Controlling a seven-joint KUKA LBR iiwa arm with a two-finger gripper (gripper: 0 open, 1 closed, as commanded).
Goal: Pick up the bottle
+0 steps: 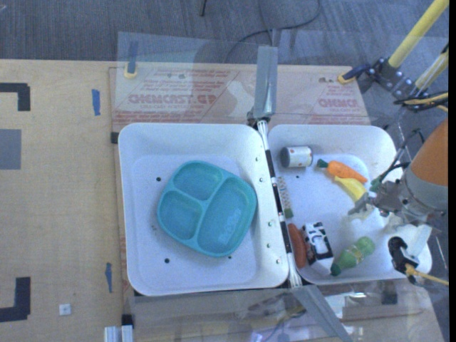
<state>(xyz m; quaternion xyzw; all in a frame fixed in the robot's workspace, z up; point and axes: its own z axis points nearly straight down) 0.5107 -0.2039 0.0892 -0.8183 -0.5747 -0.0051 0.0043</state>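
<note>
Left bin (142, 144): holds a teal divided plate (206, 207), lying flat near the middle. Not involved in the task.

Divider between the bins (274, 191): runs top to bottom, with a red sausage-shaped item (296, 244) and a black-and-white box (318, 239) lying just right of it, low in the right bin (377, 137).

Right bin, upper part: a small grey can (296, 156) on its side near the top left; a carrot (343, 170) and a banana (351, 186) just right of it, touching or nearly so.

Right bin, lower part: the green bottle (353, 254), lying on its side near the bin's front wall, just right of the black-and-white box. Long axis slanted, from lower left up to upper right; which end carries the cap cannot be told.

Gripper (370, 205): at the bin's right side, above the bottle in the view and slightly right of its upper end, near but apart from it. Nothing seen between the fingers; open or closed state not discernible at this resolution.

Judged requirement for the next move: travel toward the front wall and slightly left, then closure across the bottle's short axis, hence wrist turned square to the slant.

Clearances: open floor on the bottle's upper side; front wall close along its lower side; box close at the lower-left end. Risk judged: finger contact with the front wall or box.
</note>
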